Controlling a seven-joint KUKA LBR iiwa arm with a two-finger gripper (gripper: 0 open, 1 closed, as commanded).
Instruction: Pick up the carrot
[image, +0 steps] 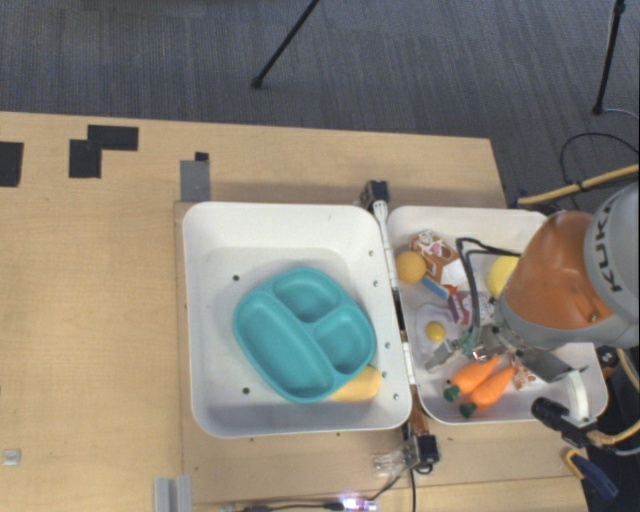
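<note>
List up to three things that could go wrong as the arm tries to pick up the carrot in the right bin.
1. Two orange carrots lie touching, so the gripper may nudge or catch both.
2. They sit close to the shallow white right bin's front wall, which could block the gripper.
3. Small yellow ball nearby may get knocked.

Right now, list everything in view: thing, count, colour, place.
Bins: two, white, side by side on the bench.
Divided plate: one, teal, left bin.
Yellow piece: one, against the plate's near-right edge.
Carrots: two, orange, right bin's near side, under the wrist.
Small toy items: several, yellow and mixed colours, right bin's far side.
Bench: one, light wood.
Arm: one, grey with orange band, over the right bin.
</note>
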